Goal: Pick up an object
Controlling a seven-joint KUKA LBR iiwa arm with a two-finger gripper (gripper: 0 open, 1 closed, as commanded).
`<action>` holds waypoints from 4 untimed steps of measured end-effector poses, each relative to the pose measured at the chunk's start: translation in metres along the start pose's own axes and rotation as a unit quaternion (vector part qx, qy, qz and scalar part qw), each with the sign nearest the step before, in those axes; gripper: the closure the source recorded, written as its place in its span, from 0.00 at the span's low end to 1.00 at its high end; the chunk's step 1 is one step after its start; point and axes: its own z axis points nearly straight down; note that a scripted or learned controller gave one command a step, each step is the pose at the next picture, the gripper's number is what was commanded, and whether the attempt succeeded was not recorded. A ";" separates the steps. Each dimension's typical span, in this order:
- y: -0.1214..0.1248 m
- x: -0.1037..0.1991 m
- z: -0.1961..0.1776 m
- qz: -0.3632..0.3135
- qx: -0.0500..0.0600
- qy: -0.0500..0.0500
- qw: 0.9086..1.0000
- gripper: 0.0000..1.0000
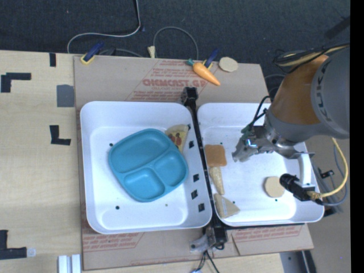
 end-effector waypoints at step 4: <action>0.091 -0.010 0.104 0.002 0.002 -0.001 1.000 0.00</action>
